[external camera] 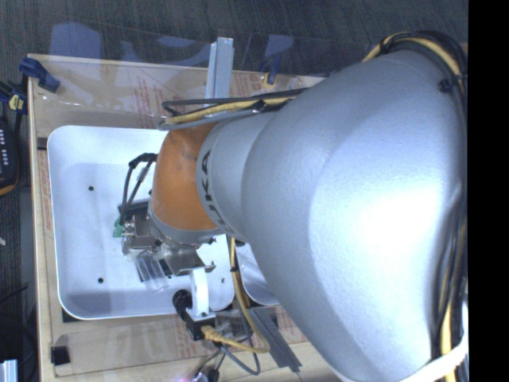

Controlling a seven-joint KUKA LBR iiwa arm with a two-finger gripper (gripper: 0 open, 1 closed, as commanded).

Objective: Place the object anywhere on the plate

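Object hidden: the arm's bulk covers much of both bins, so I cannot tell where it lies, nor where the plate is; the grey arm with its orange band point(179, 189) reaches in from the right and fills most of the right half of the view.

The two-finger gripper point(151, 267) hangs low over the left shallow white plastic bin point(60, 213), in its lower right part, near the bottom wall; whether it is wide or narrow I cannot tell, and nothing can be made out held in it.

Bare floor lies open to the left of the gripper and above it, up to the bin's rounded left and top walls; two small dark dots point(91, 188) mark that floor, one upper left, one lower left.

Two bins are counted: of the second white bin point(253, 293) a rounded corner peeks out under the arm, just beside the first.

The pale wooden desk point(119, 344) frames the bins; one grey metal post point(223, 66) stands at its far edge; yellow and black cables point(215, 110) run along the arm.
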